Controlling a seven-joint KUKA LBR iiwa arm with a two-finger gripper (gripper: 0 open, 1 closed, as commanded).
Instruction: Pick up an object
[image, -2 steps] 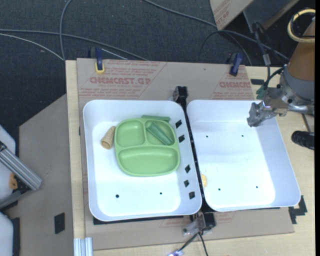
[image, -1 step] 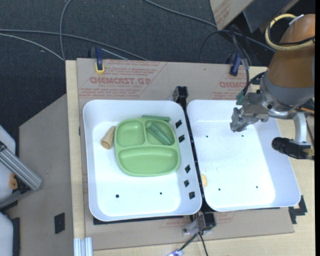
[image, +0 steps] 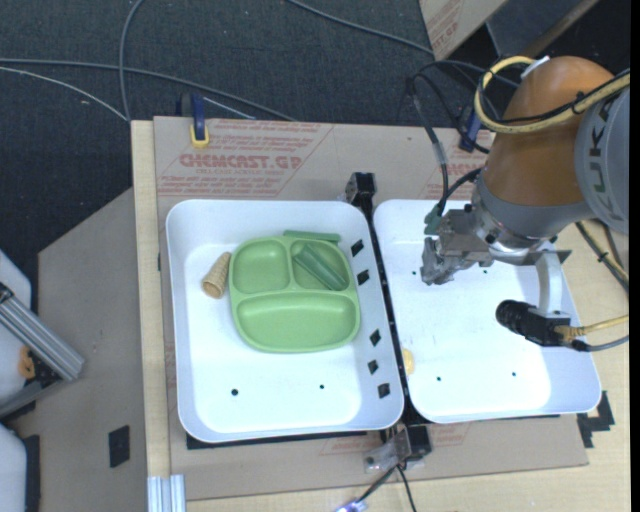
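Hovering unit: the gripper (image: 437, 272) hangs over the upper left part of the right bin (image: 500, 395), near the divider between the 2 bins.
Gripper state: cannot tell; nothing is seen held in it.
Arm: the grey arm with orange band (image: 545, 110) enters from the right and covers the upper right part of the right bin.
Task objects: a green divided tray (image: 290, 315) lies in the left bin (image: 270, 405), above its middle.
Tray contents: a darker green oblong piece (image: 322, 265) lies slanted in the tray's upper right compartment.
Second object: a tan cone (image: 215, 275) lies just beside the tray's left edge, possibly touching it.
Third object: a flat green piece (image: 310, 237) shows past the tray's top edge; most of it is hidden under the tray.
Surroundings: a black cylindrical fitting (image: 525, 318) with a yellow cable (image: 600, 340) sits over the right bin, right of the gripper.
Bench: a cardboard sheet (image: 240, 160) with red print lies under both bins; a blue clamp (image: 199, 115) holds its upper edge.
Obstructions: black clips (image: 375, 345) line the divider between the bins.
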